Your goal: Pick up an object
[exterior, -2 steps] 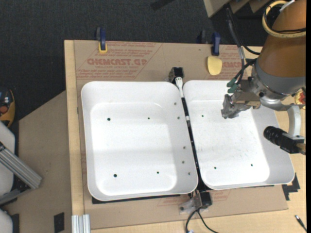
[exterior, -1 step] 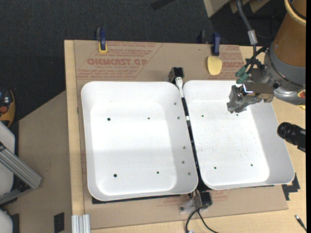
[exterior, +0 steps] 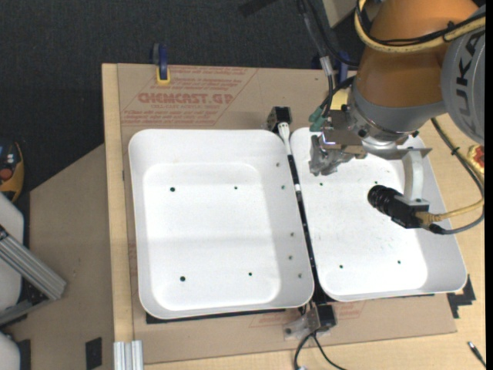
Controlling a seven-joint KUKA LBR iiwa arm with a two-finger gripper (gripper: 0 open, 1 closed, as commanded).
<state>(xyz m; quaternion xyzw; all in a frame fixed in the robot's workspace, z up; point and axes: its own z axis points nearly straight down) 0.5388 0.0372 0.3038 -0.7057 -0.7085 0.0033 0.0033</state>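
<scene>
one fixed camera above the bench, looking down at a slant, both white bins in frame

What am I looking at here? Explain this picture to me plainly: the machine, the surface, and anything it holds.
This is a single photo from a camera fixed above a workbench, looking down at a slant. The big grey and orange machine at the upper right is a robot arm, reaching in from the right. At its end sits a small metal pincer, its grasping part, hanging over the far corner of the right shallow white plastic bin. Beside it lies the left shallow white plastic bin. Both rest on a brown cardboard sheet. Whether the pincer is open or shut is too small to tell, and I can make out nothing in it.
</scene>
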